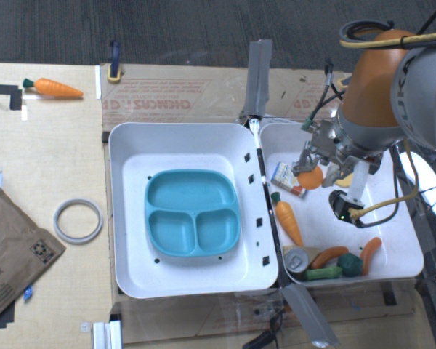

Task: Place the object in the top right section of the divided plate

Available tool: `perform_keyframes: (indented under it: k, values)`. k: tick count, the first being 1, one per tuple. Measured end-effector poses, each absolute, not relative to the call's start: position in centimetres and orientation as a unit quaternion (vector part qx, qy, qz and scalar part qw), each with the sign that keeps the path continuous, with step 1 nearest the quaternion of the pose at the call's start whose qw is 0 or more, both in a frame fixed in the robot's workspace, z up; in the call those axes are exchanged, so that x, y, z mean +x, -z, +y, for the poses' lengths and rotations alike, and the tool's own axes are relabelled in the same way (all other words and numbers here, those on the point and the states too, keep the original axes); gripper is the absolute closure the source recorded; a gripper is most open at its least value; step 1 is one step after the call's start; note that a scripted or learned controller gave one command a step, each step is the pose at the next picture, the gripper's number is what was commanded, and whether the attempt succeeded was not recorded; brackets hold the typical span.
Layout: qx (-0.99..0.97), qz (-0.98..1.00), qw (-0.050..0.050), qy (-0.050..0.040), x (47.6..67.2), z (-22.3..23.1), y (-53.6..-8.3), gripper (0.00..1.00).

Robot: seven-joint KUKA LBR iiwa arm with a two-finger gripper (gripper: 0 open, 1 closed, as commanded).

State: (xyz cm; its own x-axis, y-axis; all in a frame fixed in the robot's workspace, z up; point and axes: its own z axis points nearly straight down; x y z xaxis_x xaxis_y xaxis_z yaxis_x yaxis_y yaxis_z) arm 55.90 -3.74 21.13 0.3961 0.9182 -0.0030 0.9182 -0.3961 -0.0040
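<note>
A: Quickly, where is the tool [321,167] seen?

B: Over the right bin [400,257], near its upper left part, hung from the grey arm [378,86] with the orange band. Its fingers are closed in on a small orange object [310,177], which is seen between them, lifted above the bin floor.

A: And the divided plate [192,212]?

B: A teal plate is laid flat in the left bin [131,195], one wide section along the top, two smaller ones below. Nothing is seen in its sections. Plate and held object are well apart, with the wall between the bins [260,187] lying between them.

A: Clutter around the tool?

B: Just beside the held object, a small white and blue box [283,174] with a red piece at its lower edge. Below that, a carrot [288,222] is laid at a slant by the left wall. Along the bottom edge: a grey round can [296,259], a reddish sausage-like piece [329,256], a green piece [324,273], a dark teal lump [351,265], another orange piece [370,253].

A: Outside the bins?

B: On the table, a second carrot [53,88] at top left, a grey tape ring [78,219], and a brown cardboard piece [11,246].
</note>
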Motion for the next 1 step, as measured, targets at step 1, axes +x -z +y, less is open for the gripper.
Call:
perform_keyframes:
  k: [1]
  values:
    - [-0.890, -0.456, 0.001, -0.0022, 47.74, -8.92, -25.44, 1.00]
